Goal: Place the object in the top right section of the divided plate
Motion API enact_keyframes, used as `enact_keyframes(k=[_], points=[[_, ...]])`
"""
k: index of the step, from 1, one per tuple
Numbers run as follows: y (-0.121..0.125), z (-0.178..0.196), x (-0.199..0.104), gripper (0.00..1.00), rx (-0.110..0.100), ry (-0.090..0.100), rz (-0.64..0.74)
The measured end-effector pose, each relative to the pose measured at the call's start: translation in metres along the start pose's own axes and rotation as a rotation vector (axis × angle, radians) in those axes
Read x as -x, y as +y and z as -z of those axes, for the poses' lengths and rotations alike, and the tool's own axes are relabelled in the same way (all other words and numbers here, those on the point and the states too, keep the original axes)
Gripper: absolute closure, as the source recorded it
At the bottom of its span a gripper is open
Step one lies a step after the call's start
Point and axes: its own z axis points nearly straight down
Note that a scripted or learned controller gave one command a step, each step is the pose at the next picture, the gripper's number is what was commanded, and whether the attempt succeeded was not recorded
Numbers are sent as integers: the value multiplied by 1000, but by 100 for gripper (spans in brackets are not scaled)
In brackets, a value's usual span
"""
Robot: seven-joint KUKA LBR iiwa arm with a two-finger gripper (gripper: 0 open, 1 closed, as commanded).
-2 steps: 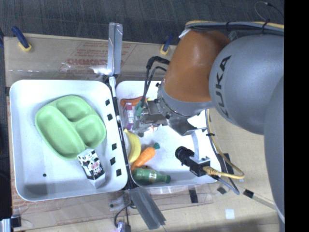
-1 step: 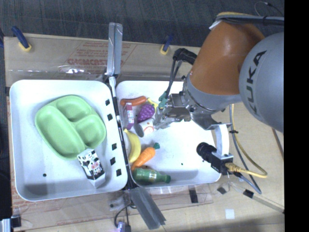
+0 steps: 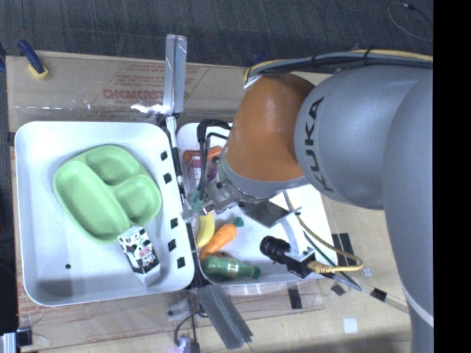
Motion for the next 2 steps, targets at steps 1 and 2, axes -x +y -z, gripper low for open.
enact_keyframes(k=[1, 2], points=[[1, 10, 0, 100, -2, 0, 5], [10, -33, -27, 100, 0, 0, 54]])
